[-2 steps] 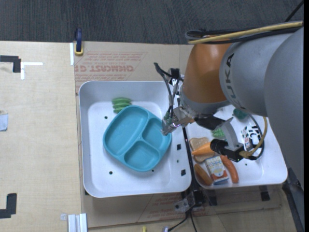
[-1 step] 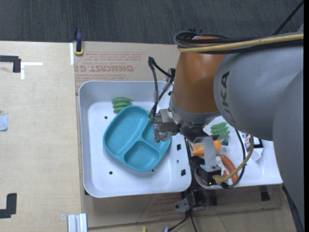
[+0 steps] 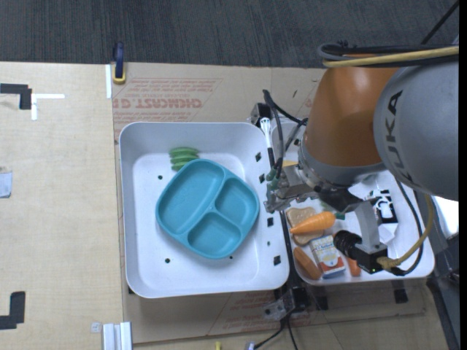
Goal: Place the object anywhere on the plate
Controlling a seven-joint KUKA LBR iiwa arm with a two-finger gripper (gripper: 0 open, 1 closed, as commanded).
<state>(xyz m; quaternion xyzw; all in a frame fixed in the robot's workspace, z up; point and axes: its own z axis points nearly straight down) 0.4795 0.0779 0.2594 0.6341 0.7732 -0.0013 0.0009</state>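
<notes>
**Carrot and plate sit in separate bins**

Carrot, an orange tapered toy one (image 3: 315,223), lies in the right white bin (image 3: 408,267), tilted with its thick end toward the upper right and resting over a tan slice of toy bread (image 3: 298,215). Just below it stands a small white carton with a blue and red label (image 3: 328,257), flanked by an orange-red sausage-like piece (image 3: 306,264) to its left.

The blue plastic plate with three compartments (image 3: 208,208) lies in the left white bin (image 3: 139,217), well apart from the carrot, with nothing on it. A green pea pod (image 3: 184,155) touches the plate's upper left rim.

The grey arm with its orange band (image 3: 357,108) hangs over the right bin, and the gripper (image 3: 281,194) sits at the wall between the bins, just left of the carrot; whether it is parted or closed cannot be told.
</notes>
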